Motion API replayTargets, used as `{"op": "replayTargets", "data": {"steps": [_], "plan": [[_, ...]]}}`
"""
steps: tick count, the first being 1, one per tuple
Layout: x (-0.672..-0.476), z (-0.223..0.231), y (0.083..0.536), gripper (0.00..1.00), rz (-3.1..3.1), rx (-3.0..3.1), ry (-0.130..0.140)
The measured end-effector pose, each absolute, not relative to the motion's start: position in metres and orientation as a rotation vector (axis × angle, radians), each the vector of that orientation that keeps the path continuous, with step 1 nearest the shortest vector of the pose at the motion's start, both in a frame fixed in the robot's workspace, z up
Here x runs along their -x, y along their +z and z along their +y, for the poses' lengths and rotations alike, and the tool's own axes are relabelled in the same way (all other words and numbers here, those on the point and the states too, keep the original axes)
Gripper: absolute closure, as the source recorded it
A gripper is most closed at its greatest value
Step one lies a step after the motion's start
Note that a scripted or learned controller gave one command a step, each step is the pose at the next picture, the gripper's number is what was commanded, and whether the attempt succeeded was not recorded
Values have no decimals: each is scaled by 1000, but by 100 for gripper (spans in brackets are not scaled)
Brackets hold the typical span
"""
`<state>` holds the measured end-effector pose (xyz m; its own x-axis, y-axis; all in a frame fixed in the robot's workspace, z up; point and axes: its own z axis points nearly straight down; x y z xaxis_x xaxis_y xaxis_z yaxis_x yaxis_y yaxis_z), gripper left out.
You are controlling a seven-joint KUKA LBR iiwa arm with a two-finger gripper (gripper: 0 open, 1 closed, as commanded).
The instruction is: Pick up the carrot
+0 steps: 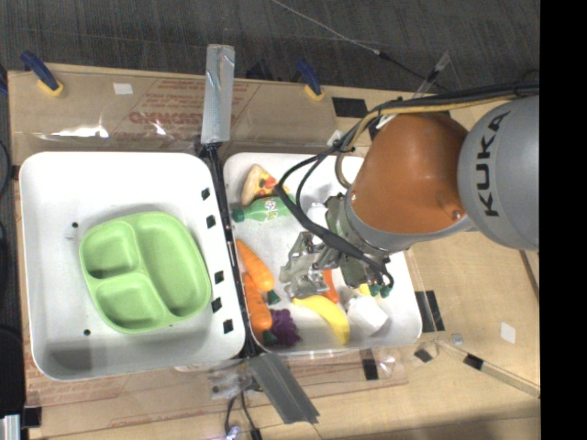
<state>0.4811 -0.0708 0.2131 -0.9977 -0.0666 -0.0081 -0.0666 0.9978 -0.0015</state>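
The carrot [254,273] is long and orange. It lies along the left wall of the right bin [404,287], pointing toward the front. My gripper [303,269] hangs low in the middle of that bin, a short way to the right of the carrot. Nothing shows it touching the carrot. The arm's orange band [413,177] and grey wrist cover the bin's right half.
Around the gripper lie a yellow banana [328,316], purple grapes [284,326], a white block [367,317], a green bottle [261,212] and a pizza slice [259,183]. The left bin [46,181] holds a green divided plate [142,269]. Black cables loop over the right bin.
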Motion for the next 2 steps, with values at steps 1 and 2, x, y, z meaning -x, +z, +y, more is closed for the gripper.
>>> {"op": "replayTargets", "data": {"steps": [1, 2], "plan": [[-500, -107, 221, 100, 3135, -125, -3], [-478, -132, 242, 100, 3127, -245, -3]]}}
